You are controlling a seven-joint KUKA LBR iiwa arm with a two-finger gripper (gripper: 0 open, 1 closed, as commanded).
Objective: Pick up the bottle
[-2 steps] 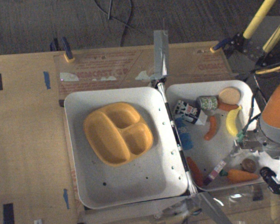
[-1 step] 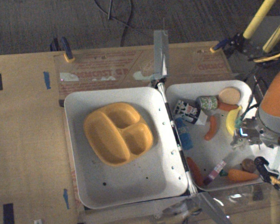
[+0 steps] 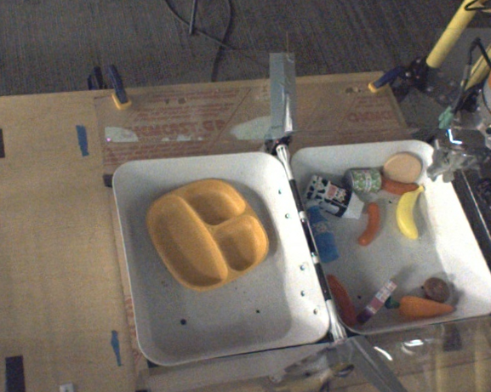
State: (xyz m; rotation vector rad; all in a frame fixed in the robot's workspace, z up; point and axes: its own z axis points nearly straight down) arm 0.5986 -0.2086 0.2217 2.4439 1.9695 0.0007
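Observation:
A blue bottle (image 3: 321, 234) lies along the left wall of the right bin (image 3: 465, 240), just below a black-and-white carton (image 3: 328, 195). A small slim purple and pink bottle (image 3: 379, 298) lies near the bin's front, between a red pepper (image 3: 341, 300) and a carrot (image 3: 425, 307). My gripper (image 3: 450, 161) hangs over the right bin's far right corner, beside a round tan bun (image 3: 403, 167). It is well away from both bottles, and nothing shows in its grasp.
The right bin also holds a green can (image 3: 365, 180), a red sausage (image 3: 369, 223), a banana (image 3: 409, 212) and a brown round piece (image 3: 436, 288). A yellow divided plate (image 3: 207, 233) sits in the left bin (image 3: 144, 311). A yellow-handled clamp (image 3: 437, 46) stands at the far right.

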